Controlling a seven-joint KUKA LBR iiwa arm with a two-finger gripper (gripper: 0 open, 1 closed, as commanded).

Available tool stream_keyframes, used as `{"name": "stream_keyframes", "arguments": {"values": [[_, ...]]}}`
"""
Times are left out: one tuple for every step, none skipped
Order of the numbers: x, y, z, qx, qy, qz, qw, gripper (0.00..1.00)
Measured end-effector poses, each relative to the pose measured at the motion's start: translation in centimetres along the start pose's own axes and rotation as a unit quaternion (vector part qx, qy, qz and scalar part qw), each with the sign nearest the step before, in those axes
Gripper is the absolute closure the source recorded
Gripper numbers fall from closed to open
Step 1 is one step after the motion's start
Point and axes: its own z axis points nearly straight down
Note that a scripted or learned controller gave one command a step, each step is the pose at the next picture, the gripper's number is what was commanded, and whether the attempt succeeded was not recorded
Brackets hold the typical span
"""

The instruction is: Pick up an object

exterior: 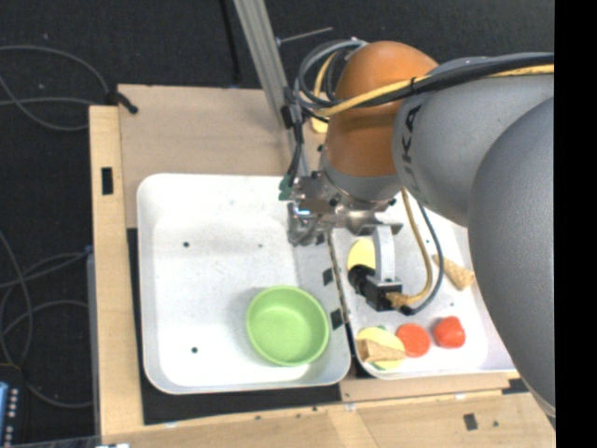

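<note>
Camera view: both bins are seen from above at a slant; the arm is reached in from the right and much of the right bin is covered by it.
Tabletop: two shallow white bins are carried side by side on it.
Arm: the orange band is held above the wall shared by the bins, so that the wrist points down near that wall.
Tool: it is seen at the right edge of the left bin, just beside the shared wall. Whether it is spread or pressed together cannot be told, and nothing is seen held in it.
Left bin: a green bowl is stood upright near the front edge, well apart from the tool. A few dark specks are scattered on the floor.
Right bin: two red pieces are laid side by side near the front. A yellow and tan piece is set in the front left corner, touching or nearly touching the nearer red one. A yellow piece is partly hidden under the wrist, and a tan piece is laid near the arm.
Task's thing: no single object is named. The bowl is judged the clearest candidate in the left bin, since it is unobstructed.
Stage: the pick is judged not yet made, as every object is seen resting in a bin.
Risk: the wall beside the tool is judged likely to hinder a descent there.
</note>
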Motion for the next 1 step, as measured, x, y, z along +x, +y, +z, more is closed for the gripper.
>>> {"name": "stream_keyframes", "arguments": {"values": [[-0.07,-0.02,0.11,0.001,-0.001,0.000,1.0000,0.00]]}}
